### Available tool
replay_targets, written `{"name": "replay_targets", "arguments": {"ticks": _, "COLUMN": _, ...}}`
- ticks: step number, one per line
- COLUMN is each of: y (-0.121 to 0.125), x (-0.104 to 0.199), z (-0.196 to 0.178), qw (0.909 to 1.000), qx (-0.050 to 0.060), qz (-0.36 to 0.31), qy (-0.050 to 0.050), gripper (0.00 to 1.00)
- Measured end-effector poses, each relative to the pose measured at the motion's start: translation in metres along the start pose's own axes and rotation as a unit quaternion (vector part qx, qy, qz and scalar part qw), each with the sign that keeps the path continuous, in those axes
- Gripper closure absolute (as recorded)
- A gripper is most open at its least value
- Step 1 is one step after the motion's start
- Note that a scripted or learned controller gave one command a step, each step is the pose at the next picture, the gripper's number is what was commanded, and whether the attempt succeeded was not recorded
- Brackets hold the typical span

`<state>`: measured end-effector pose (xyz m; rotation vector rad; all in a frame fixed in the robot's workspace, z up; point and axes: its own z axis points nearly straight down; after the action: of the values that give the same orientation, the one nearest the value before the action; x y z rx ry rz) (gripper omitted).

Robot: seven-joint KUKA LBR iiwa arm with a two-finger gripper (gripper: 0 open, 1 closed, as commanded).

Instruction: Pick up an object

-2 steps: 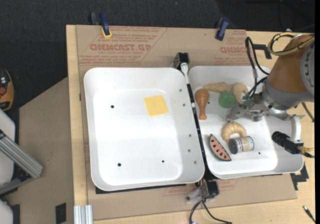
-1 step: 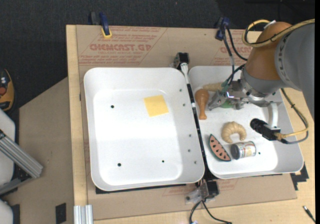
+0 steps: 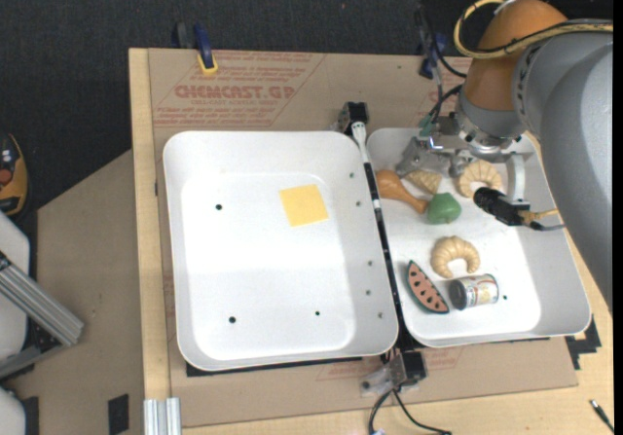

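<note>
Camera view | board reads "CHEMCAST" | pincer state: cannot tell

Cardboard-topped bench under 2 white bins, side by side

Right bin holds croissant, watermelon slice, tipped can, green piece.

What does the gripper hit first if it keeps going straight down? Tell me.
The gripper points down into the right bin, over its far end. Straight below lies a pale item, beside the orange drumstick-like toy and green piece. Probably the pale item first; depth is unclear.
</note>
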<state>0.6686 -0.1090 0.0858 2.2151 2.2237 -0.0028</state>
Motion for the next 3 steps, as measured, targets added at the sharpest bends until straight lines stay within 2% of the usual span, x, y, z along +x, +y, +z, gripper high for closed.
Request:
{"name": "replay_targets", "arguments": {"ticks": 1, "y": -0.040, "x": 0.011, "z": 0.001, "qw": 1.0000, "qx": 0.003, "qz": 0.002, "qy": 0.002, "gripper": 0.00}}
{"name": "replay_targets", "arguments": {"ticks": 2, "y": -0.067, "x": 0.005, "z": 0.001, "qw": 1.0000, "qx": 0.003, "qz": 0.003, "qy": 0.002, "gripper": 0.00}}
{"name": "replay_targets", "arguments": {"ticks": 3, "y": -0.036, "x": 0.019, "z": 0.001, "qw": 1.0000, "qx": -0.002, "qz": 0.001, "qy": 0.001, "gripper": 0.00}}
